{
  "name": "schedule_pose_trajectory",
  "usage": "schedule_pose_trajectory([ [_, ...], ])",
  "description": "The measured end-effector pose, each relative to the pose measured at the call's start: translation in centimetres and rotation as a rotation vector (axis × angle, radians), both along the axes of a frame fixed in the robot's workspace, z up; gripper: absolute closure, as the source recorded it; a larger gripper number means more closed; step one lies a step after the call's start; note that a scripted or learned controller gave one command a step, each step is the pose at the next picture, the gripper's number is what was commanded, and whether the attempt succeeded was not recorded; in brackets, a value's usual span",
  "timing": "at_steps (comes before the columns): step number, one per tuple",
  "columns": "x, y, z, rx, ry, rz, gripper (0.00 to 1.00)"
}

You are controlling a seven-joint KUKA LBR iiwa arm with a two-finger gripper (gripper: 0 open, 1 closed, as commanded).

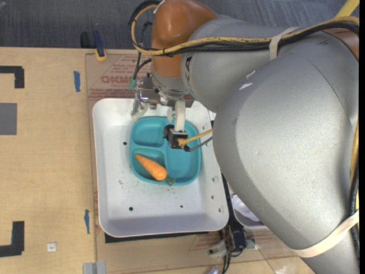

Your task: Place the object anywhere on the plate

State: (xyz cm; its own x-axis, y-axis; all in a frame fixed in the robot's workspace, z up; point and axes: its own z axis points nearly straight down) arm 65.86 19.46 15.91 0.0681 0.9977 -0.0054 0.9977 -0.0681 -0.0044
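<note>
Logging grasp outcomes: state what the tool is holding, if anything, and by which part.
Nothing is held, as far as the view shows. The carrot lies loose on the teal divided plate, apart from the tool above the plate's far rim.

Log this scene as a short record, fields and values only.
bin: white, holds the plate
plate: teal, divided, lying flat in the bin
carrot: orange, lying slantwise in the plate's near compartment
gripper: above the plate's far edge, apart from the carrot
task state: carrot rests on the plate
</note>
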Motion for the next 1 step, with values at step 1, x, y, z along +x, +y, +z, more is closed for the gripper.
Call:
schedule_pose_trajectory([
  [1,-8.11,2.41,1.74,0.004,0.003,-0.181,0.0],
])
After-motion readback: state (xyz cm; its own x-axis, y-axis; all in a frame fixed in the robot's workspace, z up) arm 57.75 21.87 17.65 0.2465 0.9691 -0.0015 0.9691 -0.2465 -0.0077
